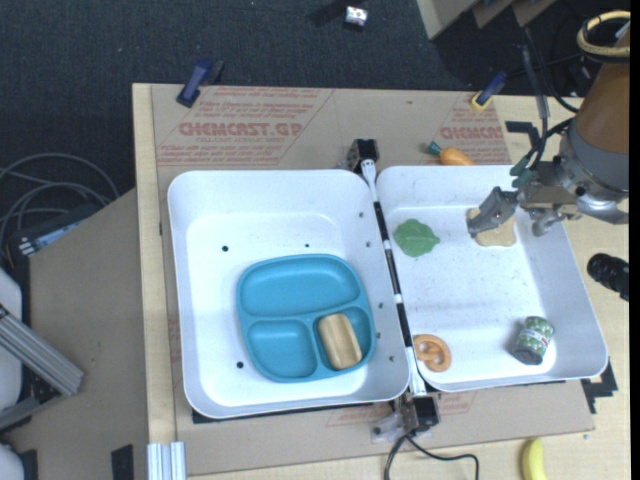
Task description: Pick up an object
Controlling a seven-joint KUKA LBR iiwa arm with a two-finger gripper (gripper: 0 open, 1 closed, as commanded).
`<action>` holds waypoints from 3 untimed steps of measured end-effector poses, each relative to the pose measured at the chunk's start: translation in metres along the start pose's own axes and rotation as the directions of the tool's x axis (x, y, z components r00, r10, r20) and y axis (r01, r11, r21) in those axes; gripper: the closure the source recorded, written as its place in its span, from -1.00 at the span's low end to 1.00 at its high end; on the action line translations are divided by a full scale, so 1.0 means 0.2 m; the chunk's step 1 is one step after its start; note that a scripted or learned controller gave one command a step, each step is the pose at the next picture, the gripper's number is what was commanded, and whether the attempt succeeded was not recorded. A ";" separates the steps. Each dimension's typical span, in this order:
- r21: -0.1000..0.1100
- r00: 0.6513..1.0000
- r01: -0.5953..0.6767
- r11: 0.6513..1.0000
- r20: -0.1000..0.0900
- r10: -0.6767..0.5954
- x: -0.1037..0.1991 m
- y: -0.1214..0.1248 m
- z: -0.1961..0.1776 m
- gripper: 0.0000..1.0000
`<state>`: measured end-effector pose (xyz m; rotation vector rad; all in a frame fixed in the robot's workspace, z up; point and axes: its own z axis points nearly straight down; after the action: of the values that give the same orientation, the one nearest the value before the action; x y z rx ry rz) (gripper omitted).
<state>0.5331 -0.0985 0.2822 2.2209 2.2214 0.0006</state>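
The right bin (560, 268) of the 2 holds the tan piece (497, 232) near its far wall. The hand (520, 211) hangs directly over it, touching or nearly so; whether it is gripping, I cannot tell.

Bins (200, 218): you see smooth white plastic with a faint sheen.
Tray (290, 293): matt blue plastic — three compartments, moulded.
Bench board (150, 268): plain brown cardboard, dull, printed red along the far edge.
Gripper (520, 208): bare grey metal.
Floor (100, 38): dark carpet — rough weave.
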 end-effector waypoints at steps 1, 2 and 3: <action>-0.001 1.000 -0.002 1.000 0.002 0.002 -0.32 0.32 0.23 -1.00; 0.003 1.000 -0.001 1.000 0.000 0.001 -0.43 0.55 0.65 -1.00; 0.003 1.000 -0.001 1.000 0.000 0.001 -0.50 0.52 0.99 -1.00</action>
<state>0.6374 -0.1995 0.0836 2.2235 2.2216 -0.0019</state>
